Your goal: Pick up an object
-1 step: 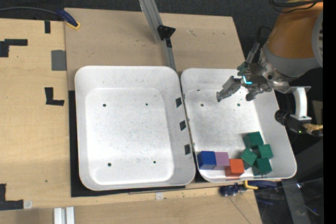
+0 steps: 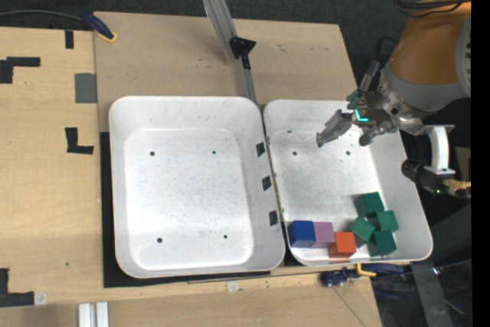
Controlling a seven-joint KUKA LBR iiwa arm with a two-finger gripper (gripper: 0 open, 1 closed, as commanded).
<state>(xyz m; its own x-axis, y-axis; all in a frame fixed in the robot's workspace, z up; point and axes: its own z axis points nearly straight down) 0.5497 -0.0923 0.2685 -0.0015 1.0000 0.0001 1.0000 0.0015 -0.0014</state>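
while the grey two-finger tool (image 2: 348, 130) hangs over the upper part of the right shallow white plastic bin (image 2: 306, 111), its dark fingers are spread apart with nothing between them. the things to pick lie well apart from it, bunched along that bin's lower edge: a blue cube (image 2: 302, 232), a pale purple block (image 2: 324, 232) touching it, a small orange block (image 2: 344, 243) just beside, and a cluster of dark green blocks (image 2: 375, 222) in the lower right corner. the blue cube looks the easiest target, since its left face is free. a good try would centre the fingers over one block, turn them so they straddle free faces, and descend straight before closing. the left white bin (image 2: 122, 165) rests beside on the tabletop (image 2: 46, 188).
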